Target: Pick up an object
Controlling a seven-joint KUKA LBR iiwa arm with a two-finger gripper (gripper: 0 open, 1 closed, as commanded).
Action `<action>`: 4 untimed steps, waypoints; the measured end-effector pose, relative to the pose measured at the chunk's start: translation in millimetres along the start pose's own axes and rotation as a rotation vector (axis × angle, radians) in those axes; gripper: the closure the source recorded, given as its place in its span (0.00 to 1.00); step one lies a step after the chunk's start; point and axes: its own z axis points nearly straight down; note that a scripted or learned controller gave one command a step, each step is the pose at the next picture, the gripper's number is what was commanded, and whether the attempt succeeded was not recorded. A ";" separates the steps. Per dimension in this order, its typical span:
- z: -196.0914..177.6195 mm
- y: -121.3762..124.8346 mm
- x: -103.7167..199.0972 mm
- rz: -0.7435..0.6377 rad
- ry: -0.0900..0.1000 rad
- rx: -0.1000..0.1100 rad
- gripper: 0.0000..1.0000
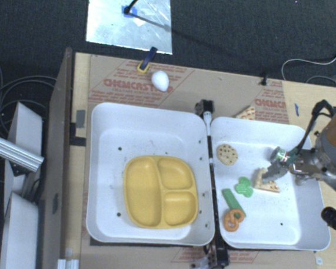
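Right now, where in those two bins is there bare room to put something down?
Left bin: bare floor all round the yellow divided plate. Right bin: its near right corner. Crowded between cookie, broccoli, carrot and pizza slice by the gripper.

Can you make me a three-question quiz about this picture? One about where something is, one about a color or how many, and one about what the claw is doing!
1. Where is the yellow tray?
A. In the left bin
B. In the right bin
C. On the floor

2. What color is the broccoli-shaped toy?
A. Red
B. Green
C. Blue

3. Where is the claw now?
A. Over the yellow tray
C. Beside the white egg
B. Low in the right bin, at the pizza slice

Answers:
1. A: the tray lies in the left bin, filling much of its floor.
2. B: it is plainly green, lying next to the pizza slice in the right bin.
3. B: the claw sits just above the slice, far from the white egg on the cardboard behind the bins.
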 end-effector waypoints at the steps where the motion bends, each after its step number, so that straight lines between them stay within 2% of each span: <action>1: 94.7 61.8 -61.8 0.004 -0.001 0.004 0.00; 2: 176.1 104.2 -72.4 -0.001 -0.001 0.001 0.00; 3: 172.2 80.7 -47.4 -0.001 0.001 0.004 0.00; 4: 160.8 82.9 -48.8 -0.001 0.000 -0.002 1.00</action>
